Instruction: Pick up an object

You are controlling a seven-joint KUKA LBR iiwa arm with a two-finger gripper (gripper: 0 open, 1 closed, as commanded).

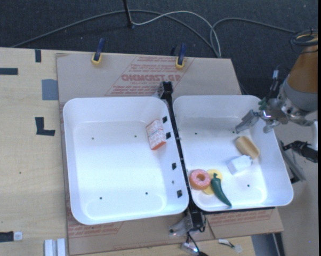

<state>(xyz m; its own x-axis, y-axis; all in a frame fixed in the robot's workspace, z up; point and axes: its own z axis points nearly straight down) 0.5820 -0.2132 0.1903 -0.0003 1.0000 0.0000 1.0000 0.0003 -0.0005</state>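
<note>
Where ringed, a glossy doughnut (pixel 199 179).

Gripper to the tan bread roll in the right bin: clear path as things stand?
Probably yes. The gripper hangs just above the tan roll, which lies apart from the white block, with nothing between them.

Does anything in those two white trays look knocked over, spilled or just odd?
Nothing looks spilled or broken. The small carton lies alone in the left bin, tilted beside the divider. In the right bin, the donut, green pepper, bread roll and white block lie loosely clustered. The gripper hovers above the roll.
</note>
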